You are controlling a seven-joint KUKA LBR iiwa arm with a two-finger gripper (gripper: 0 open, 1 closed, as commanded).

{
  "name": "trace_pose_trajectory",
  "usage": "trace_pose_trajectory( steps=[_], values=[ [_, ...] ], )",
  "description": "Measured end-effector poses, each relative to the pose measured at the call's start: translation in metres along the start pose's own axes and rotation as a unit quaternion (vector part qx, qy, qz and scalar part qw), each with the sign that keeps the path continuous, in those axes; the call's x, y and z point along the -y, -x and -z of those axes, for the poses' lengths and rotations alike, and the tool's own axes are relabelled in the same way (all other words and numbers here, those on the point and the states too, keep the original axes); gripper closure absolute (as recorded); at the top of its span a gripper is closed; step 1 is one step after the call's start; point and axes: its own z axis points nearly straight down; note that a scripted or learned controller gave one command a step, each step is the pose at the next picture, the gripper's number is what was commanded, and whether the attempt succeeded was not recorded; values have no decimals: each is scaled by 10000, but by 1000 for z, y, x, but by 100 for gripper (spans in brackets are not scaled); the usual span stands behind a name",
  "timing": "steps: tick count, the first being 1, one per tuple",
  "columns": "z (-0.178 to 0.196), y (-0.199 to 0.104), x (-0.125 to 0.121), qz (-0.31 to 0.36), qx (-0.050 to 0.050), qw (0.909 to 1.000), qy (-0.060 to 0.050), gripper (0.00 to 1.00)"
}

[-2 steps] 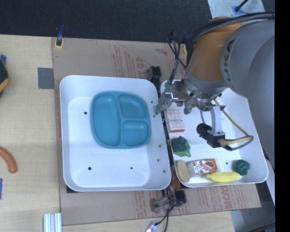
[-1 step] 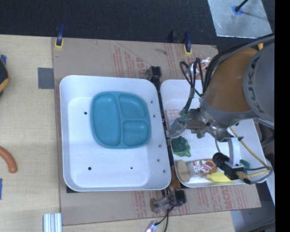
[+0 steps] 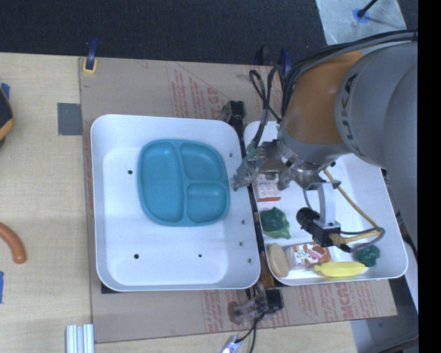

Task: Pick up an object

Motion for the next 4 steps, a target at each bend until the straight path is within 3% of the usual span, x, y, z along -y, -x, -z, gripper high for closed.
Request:
trace_pose_trajectory(
  steps=[1,2,3,4],
  values=[
    [0,61,35,-5,4,10000,-6,0],
    [0,-4,-45,2,-2,10000,-1,0],
    [0,46,-5,-4,5,10000,-7,0],
    [10,47,-5,14,3,10000,-18,100]
  ],
)
